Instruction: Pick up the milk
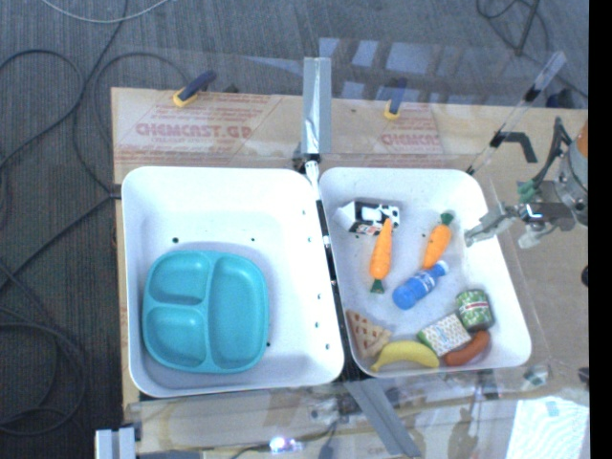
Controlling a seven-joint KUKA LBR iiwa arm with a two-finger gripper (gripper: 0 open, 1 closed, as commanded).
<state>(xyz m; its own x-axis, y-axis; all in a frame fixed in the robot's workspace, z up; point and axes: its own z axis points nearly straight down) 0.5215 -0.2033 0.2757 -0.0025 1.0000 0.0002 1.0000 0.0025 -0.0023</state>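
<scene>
Two bins; two carrots; one milk, at the right bin's back left. The gripper hangs outside that bin's right rim, well apart from the milk; its grip is unreadable.

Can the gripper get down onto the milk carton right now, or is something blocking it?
Probably yes. The milk lies uncovered at the back of the right bin, open from above. One carrot rests against its near edge, which could crowd the gripper on that side.
</scene>
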